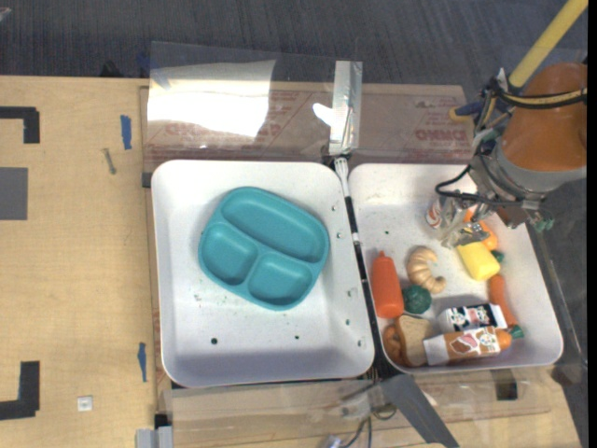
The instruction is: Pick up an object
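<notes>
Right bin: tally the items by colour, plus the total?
Right bin, by main colour, as far as visible:
Orange: 2, long piece, small piece
Yellow: 1, block
Tan: 2, croissant, bread
Green: 1, small round piece
White: 2, bottle, carton
Total: 8

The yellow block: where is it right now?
The yellow block lies in the right bin, just below the claw, right of the croissant.
</notes>
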You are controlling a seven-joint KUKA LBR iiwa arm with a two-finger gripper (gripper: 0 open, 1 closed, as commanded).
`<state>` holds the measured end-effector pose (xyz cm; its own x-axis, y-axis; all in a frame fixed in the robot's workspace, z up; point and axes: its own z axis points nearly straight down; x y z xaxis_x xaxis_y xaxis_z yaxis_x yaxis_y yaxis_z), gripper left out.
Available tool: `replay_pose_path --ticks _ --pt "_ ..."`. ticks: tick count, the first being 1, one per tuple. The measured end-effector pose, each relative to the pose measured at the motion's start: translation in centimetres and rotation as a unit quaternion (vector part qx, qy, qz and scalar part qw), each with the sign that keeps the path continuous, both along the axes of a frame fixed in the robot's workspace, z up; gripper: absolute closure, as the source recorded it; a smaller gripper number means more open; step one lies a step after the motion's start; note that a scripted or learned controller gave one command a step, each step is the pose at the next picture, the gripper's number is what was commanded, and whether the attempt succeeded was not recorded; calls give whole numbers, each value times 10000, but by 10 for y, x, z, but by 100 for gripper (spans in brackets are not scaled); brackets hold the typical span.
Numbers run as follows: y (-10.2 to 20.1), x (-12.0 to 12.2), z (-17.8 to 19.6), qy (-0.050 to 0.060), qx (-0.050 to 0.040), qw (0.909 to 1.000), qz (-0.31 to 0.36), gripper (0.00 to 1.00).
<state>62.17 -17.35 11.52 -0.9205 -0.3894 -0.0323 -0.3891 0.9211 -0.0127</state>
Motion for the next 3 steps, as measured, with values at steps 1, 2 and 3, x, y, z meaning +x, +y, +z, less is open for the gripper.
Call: replay_pose_path --ticks 1,2,3 --pt "0 0 -1 8 3 10000 -1 0" --pt "-22 10 -27 120 -1 9999 91 0" --pt "-22 15 -12 41 -1 10000 79 100"
